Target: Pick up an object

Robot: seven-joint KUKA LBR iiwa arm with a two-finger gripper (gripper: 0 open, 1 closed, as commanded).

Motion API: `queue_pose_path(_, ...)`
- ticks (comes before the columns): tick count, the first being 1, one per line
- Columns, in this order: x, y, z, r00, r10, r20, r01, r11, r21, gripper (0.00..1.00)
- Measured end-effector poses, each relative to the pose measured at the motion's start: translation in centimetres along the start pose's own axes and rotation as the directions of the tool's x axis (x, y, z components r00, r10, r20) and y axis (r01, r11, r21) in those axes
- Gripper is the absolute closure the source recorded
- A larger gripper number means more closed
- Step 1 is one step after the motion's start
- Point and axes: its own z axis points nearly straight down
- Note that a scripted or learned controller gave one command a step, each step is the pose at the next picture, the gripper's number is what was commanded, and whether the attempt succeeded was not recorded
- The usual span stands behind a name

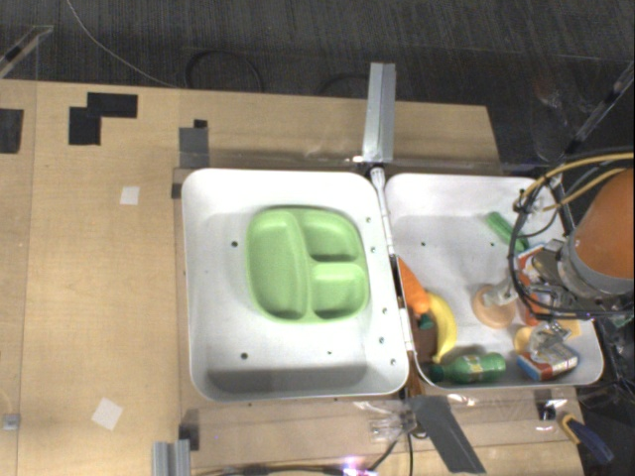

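We are looking down on what appears to be a robotics lab. A plywood bench (89, 296) is carrying two white bins (213, 286) fixed side by side with metal brackets (381, 107), and black tape marks (99, 115) are sitting on the wood. Loose cables (223, 67) are trailing over dark carpet (298, 18) behind, and bundled wires (536, 201) are running along the orange-banded arm (607, 231).

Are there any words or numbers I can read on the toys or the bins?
None can be read.
The small box in the right bin has red and blue print, too blurred to read.
The green bottle has a dark patch, maybe a label, also too blurred.
The green tray and the banana carry no text.
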Motion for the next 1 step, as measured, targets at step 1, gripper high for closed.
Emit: queue_pose_path(1, -0.96, -0.02, 0.08, 1.000, -0.025, -0.007, 0.025, 1.000, 0.001, 0.00)
